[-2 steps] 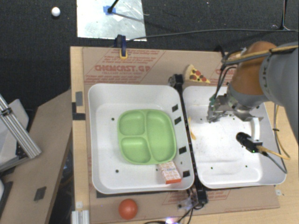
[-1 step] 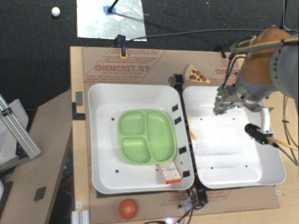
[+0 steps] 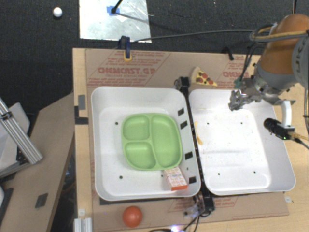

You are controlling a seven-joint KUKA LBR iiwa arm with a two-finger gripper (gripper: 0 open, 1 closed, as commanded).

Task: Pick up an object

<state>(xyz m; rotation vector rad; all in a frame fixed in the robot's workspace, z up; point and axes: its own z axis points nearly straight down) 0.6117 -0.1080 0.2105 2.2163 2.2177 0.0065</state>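
Note:
A green divided plate (image 3: 151, 140) lies in the left bin (image 3: 104, 108). A small red-and-white box (image 3: 175, 179) rests at the plate's near right corner, close to the bin's front wall. A thin orange strip (image 3: 198, 137) lies at the left edge of the right bin (image 3: 275, 178). My gripper (image 3: 235, 102) hangs over the right bin's far edge, near its back wall, well away from all these objects. Nothing shows between its fingers.
A pizza-slice toy (image 3: 203, 77) lies on the board behind the bins. A red ball (image 3: 132, 216) sits on the board in front of the left bin. Black clips line the seam between the bins. A cable crosses the back.

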